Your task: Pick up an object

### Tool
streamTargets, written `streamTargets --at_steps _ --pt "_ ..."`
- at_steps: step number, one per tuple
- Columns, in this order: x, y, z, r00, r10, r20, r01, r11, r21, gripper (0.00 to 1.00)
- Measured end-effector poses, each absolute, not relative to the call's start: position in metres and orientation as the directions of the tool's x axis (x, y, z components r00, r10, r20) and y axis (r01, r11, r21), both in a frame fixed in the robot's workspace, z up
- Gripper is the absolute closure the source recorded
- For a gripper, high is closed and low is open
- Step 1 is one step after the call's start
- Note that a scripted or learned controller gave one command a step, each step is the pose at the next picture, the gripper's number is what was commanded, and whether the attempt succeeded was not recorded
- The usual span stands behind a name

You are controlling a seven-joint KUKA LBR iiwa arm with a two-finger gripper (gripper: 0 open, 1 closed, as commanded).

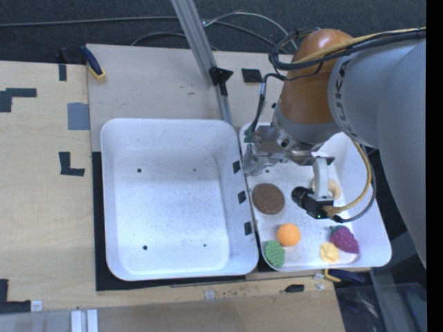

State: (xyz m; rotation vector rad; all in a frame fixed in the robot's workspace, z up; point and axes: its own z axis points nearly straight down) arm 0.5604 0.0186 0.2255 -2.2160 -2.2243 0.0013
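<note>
White right bin (pixel 374 254) holds a brown disc (pixel 268 198), orange ball (pixel 288 234), green piece (pixel 275 254), yellow piece (pixel 329 252) and purple cluster (pixel 344 240). Gripper (pixel 261 159) hovers at twelve o'clock of the disc; jaws' opening cannot be told. Left bin (pixel 114 185) sits at nine o'clock on the desk (pixel 41 220).

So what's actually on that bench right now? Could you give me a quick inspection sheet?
Surface: wooden bench, two white bins; left bin, right bin.
Job's things: in the right bin, brown disc, orange ball, green piece, yellow piece, purple piece.
Clutter: tape marks on the bench.
Grippers: end effector at the right bin's far left corner.
Cables: black cables behind the bench.
Surroundings: metal pole.
</note>
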Motion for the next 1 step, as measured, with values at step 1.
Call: streamTargets --at_steps 1 --pt "0.5773 0.0731 0.2348 -0.005 1.0 0.001 1.0 0.005 0.0 1.0"
